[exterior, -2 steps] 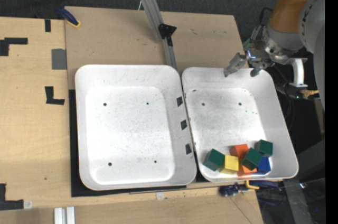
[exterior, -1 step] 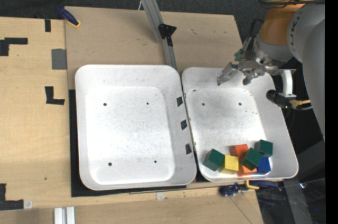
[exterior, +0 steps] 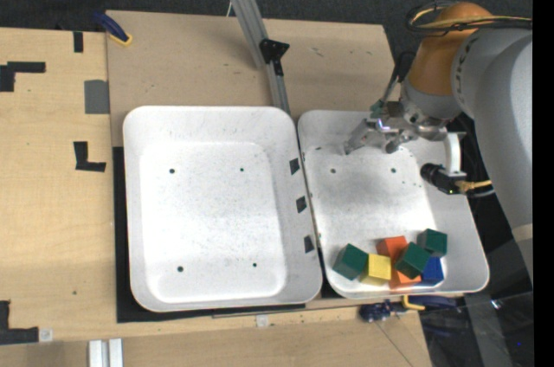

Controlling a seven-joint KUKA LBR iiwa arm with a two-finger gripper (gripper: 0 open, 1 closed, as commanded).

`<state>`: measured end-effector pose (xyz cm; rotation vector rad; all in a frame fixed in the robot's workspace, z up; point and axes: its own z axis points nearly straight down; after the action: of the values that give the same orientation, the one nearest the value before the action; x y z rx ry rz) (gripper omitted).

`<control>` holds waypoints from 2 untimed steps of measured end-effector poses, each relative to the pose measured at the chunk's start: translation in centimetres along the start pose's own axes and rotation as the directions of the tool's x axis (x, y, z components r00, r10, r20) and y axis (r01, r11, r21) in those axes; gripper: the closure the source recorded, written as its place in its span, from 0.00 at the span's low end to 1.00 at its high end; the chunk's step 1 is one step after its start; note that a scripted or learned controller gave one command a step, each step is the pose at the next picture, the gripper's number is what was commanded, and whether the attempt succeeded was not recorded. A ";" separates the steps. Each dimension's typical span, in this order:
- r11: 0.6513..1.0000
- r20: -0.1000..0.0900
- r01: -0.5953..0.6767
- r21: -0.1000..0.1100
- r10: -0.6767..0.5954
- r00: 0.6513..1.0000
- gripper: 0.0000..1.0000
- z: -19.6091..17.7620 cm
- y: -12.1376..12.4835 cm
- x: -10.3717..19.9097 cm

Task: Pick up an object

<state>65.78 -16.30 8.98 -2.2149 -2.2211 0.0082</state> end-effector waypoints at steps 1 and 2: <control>1.000 0.001 0.001 -0.005 -0.001 1.000 1.00 -1.4 0.2 0.0; 1.000 0.000 -0.001 -0.010 0.001 1.000 1.00 -5.8 0.5 0.6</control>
<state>66.30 -15.67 14.81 -2.2209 -2.2254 -0.0030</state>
